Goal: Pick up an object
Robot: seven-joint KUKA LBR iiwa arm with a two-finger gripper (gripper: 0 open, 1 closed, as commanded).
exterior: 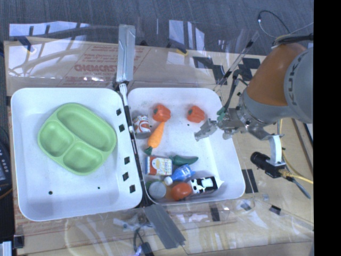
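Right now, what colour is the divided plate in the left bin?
Light green divided plate, seen clearly in the camera view.

The grey arm reaches in from the right, its end effector hanging low, pointed leftward.

- a robotics lab, not a home: an industrial arm with loose cables reaches over the tabletop.
- two white bins taped to flattened cardboard.
- grey office carpet beyond, toy food as test pieces.
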